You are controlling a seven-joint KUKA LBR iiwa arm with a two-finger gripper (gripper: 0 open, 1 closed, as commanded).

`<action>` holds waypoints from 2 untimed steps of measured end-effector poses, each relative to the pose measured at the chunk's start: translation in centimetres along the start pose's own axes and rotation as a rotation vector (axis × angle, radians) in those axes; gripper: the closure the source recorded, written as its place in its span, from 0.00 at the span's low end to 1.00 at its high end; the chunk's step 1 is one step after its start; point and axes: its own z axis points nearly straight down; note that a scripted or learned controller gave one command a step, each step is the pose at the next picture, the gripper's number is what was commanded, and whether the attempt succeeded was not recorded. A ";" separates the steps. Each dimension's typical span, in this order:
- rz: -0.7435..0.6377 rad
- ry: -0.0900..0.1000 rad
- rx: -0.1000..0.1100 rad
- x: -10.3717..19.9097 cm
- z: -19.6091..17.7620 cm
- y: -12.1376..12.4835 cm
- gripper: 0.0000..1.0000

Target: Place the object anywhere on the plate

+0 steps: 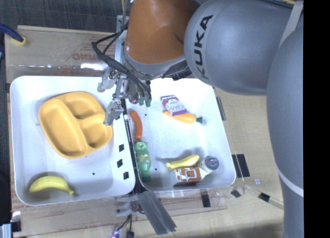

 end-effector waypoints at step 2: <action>-0.003 -0.003 0.001 -0.1 -1.1 0.1 0.00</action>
